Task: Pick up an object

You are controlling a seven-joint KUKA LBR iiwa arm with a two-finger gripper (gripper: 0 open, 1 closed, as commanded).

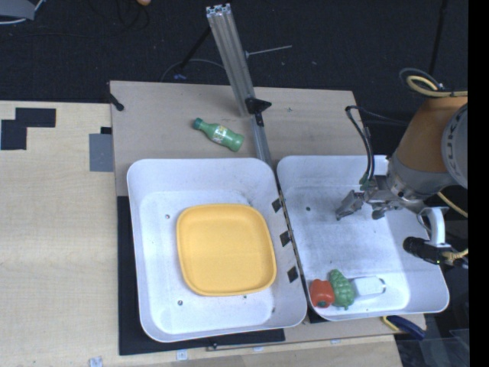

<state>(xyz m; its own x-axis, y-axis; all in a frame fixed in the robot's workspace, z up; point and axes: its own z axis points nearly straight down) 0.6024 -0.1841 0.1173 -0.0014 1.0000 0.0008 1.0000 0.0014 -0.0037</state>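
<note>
My pincer (359, 205) hangs over the upper middle of the right shallow white plastic bin (428, 300), reaching in from the right side of the camera view. Its two fingers are spread apart, one pointing down-left toward the bin floor and the other nearer the wrist, and nothing sits between them; it is released.

The things I could pick lie well apart from it, at the near edge of that same bin. A small red round toy (322, 293) rests at the bin's lower left corner, touching a knobbly green toy (343, 289) just to its right. A small white rounded block (369, 286) lies just beside the green one, hard to tell from the white floor.

The left shallow white plastic bin (149, 189) holds a square yellow plastic plate with rounded corners (226, 248), lying flat in its middle.

Behind the bins, on the bare wooden desk (313, 121), a small green plastic bottle (218, 134) lies on its side. A slanted metal rail (235, 56) rises from the desk near it.
</note>
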